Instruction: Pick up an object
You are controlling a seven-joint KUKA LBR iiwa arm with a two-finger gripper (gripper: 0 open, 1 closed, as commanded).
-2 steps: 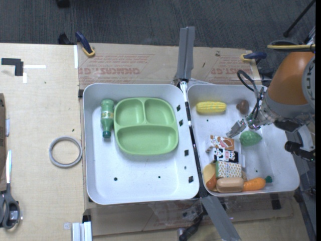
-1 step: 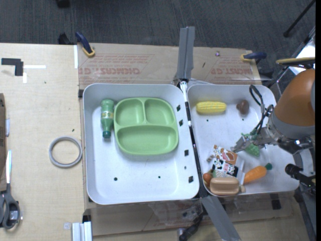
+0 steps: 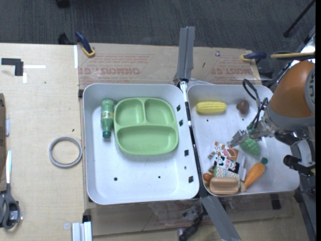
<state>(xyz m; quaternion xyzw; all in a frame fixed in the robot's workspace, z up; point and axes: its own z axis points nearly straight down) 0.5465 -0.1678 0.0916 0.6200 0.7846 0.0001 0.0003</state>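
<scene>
In the camera view, the arm [image 3: 296, 92] reached in from the right edge of the surface [image 3: 40, 114] and its claw [image 3: 244, 136] hung low over the middle of the right bin [image 3: 200, 129], just beside a small green toy [image 3: 250, 146], which looked the likeliest thing to be picked. How far the claw stood apart could not be told at this slant, nor was anything plainly caught in it; at most it seemed to touch the green toy's upper end. That toy was probably a light, hollow plastic vegetable, stiff and somewhat slick, so a grip across its narrow middle would likely serve best, since a pinch at a tapered end might squirt it out. Near the bin's front edge lay a toy carrot [image 3: 254, 175], a bun-like piece [image 3: 223, 185] and some printed cards [image 3: 225, 160], crowded close together, the cards being flat and hard to lift. Toward the back edge a corn cob [image 3: 211, 107] lay alone, rounded and apt to roll, with a small brown thing [image 3: 243, 106] beside it. In the left bin [image 3: 95, 185] a green divided plate [image 3: 146, 125] sat near the back, with a green bottle [image 3: 107, 117] lying just beside its left rim. A grey ring [image 3: 65, 151] rested on the surface to the left of the bins.
</scene>
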